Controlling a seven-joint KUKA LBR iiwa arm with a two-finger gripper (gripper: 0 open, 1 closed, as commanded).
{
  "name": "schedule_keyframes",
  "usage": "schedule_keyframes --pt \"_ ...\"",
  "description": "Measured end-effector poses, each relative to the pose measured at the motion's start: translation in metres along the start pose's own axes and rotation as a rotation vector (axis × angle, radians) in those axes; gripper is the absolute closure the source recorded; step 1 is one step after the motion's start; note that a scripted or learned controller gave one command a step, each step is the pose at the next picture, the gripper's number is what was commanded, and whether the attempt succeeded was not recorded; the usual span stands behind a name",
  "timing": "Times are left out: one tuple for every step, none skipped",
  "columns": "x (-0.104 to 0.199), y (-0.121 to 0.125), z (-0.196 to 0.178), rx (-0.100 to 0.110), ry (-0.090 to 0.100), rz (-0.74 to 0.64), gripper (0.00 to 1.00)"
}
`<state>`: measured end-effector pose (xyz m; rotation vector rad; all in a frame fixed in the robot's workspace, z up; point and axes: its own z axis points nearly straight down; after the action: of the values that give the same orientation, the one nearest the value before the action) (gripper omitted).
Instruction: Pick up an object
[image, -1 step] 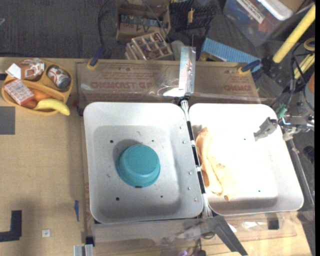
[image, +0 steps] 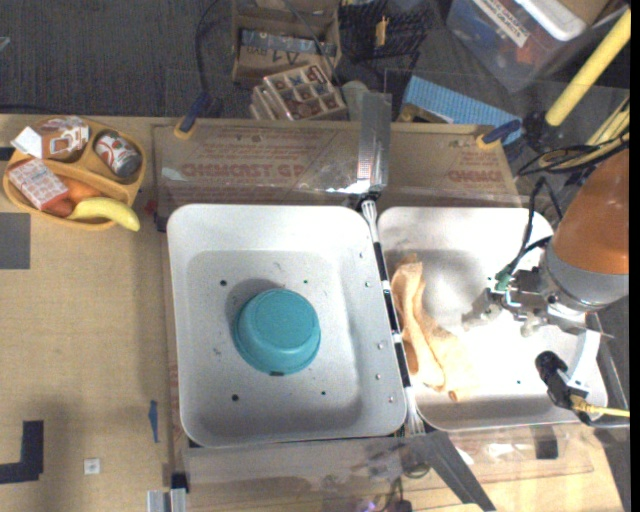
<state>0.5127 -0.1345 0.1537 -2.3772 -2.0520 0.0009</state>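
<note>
The gripper (image: 478, 312) is seen low over the right bin (image: 500, 405), near its middle; whether its jaws are released or clenched cannot be told. Nothing is seen held. A pale yellow-tan cloth (image: 418, 335), crumpled and limp, is draped along the left wall of the right bin, its folds running toward the near edge. A teal bowl (image: 278, 330), round and overturned, is seated at the centre of the left bin (image: 200, 250), well apart from the gripper. A tray of toy food (image: 70, 175) is noted at the bench's far left corner.
</note>
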Motion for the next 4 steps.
schedule_keyframes --pt "0.02 -0.037 -0.01 0.0 0.001 -0.367 0.0" --pt "0.036 0.015 0.061 -0.016 -0.004 -0.432 0.0" --pt "0.037 0.017 0.049 -0.023 0.0 -0.429 1.0" --pt "0.036 0.017 0.049 -0.023 -0.002 -0.428 0.0"
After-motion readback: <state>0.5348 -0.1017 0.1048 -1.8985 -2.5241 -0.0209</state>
